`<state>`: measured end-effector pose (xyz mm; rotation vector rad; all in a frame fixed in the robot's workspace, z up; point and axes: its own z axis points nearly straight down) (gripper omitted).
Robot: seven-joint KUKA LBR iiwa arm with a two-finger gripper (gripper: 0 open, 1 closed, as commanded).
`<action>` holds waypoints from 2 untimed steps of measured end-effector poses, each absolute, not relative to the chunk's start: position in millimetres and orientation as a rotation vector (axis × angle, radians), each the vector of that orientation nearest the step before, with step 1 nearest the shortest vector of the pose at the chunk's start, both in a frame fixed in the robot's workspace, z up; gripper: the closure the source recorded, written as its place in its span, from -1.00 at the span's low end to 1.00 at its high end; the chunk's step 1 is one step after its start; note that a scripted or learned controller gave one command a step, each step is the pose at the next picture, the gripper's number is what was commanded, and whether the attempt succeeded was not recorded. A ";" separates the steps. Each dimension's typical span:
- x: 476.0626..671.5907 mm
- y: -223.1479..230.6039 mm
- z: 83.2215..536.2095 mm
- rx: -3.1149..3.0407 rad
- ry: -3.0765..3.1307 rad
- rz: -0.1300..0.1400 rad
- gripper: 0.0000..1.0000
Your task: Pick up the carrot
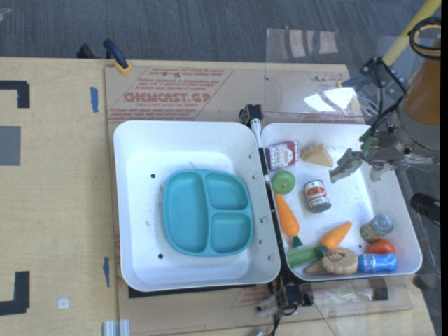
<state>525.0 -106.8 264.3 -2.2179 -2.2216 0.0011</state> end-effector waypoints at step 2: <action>484.5 -131.3 89.7 -1.905 -2.510 -0.013 -1.00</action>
